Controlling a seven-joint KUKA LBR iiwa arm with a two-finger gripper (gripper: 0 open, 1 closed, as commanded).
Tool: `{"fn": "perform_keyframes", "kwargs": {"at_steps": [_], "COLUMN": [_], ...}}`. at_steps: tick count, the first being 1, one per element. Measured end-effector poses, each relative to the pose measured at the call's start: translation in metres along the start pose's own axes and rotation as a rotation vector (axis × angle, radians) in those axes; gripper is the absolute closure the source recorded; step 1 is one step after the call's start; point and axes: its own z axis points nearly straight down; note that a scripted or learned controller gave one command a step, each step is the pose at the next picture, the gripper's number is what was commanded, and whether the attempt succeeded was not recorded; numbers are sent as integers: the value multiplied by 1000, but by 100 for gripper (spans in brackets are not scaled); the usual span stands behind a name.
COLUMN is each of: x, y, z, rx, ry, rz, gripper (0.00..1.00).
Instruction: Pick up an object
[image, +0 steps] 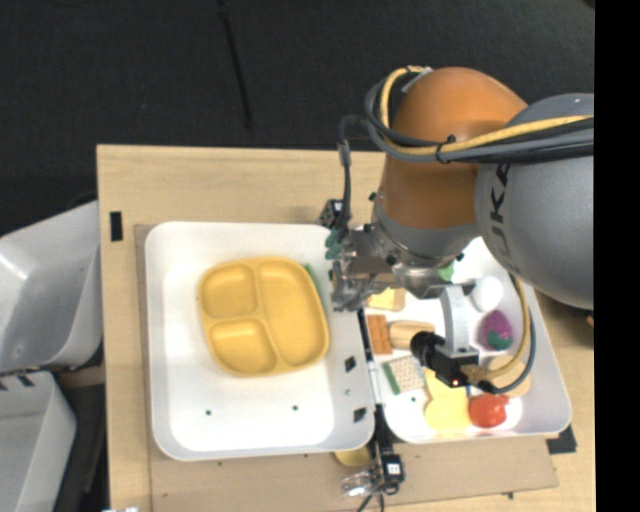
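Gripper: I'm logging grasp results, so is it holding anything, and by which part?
It cannot be told: the gripper, by the left edge of the right bin, is largely hidden under the arm.

The orange wrist (440, 150) hangs over the right bin (540, 395) and blots out most of its far half. The gripper (348, 278) beneath it is a dark tangle, hard to read. A green scrap (447, 270) peeks from behind the arm (no telling what it is). There's a purple thing (497, 327), blurred, with no clear shape. At the front edge of the bench (200, 180) sits a small metal bit (368, 482), too tiny to name.
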Motion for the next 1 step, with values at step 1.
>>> {"fn": "perform_keyframes", "kwargs": {"at_steps": [1], "x": [87], "y": [-22], "z": [-78], "rx": [-21], "ry": [14], "rz": [20], "gripper": [100]}}
